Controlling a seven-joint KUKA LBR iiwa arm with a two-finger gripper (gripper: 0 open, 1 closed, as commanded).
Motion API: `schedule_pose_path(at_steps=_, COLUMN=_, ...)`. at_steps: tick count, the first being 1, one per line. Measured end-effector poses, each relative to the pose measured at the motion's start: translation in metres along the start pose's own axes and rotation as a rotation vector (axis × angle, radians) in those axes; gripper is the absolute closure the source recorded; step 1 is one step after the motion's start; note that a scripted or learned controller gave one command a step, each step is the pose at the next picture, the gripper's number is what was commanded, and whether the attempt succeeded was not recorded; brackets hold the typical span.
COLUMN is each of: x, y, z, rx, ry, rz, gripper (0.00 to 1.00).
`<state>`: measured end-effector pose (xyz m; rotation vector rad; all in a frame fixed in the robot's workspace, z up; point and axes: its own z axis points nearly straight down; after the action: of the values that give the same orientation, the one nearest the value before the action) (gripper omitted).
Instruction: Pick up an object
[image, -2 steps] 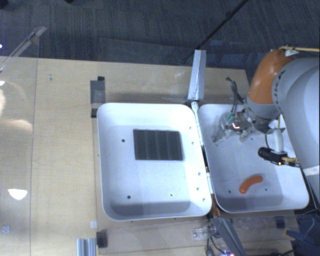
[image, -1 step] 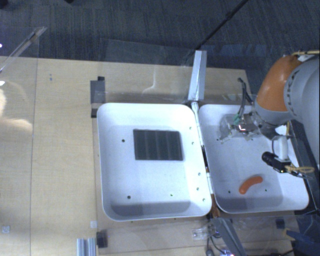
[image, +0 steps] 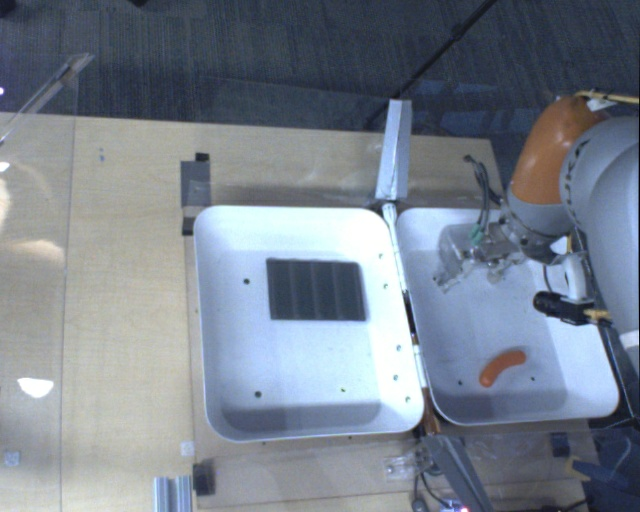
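The gripper (image: 462, 262) hovers in the right bin (image: 600, 395) (upper part), jaws perhaps apart, I cannot tell; an orange sausage-shaped object (image: 501, 367) lies lower, unlabelled.

A robotics lab: a plywood bench (image: 110, 330) bearing two white bins (image: 215, 300), grey carpet, loose cables.

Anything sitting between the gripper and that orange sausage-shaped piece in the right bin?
Nothing visible does. The gripper is over the upper part of the right white bin, and the orange sausage-shaped object lies alone on the bin floor nearer the front, with bare white floor between them.
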<state>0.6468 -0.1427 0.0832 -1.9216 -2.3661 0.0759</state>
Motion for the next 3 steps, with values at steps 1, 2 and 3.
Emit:
schedule_pose_path(at_steps=1, x=-0.046, y=-0.011, z=-0.007, rx=-0.008, ry=0.004, rz=-0.076, gripper=0.0)
schedule_pose_path(at_steps=2, x=-0.036, y=-0.008, z=-0.005, rx=-0.016, ry=-0.018, rz=-0.059, gripper=0.0)
schedule_pose_path(at_steps=3, x=-0.046, y=-0.084, z=-0.028, rx=-0.101, ry=-0.047, rz=-0.076, gripper=0.0)
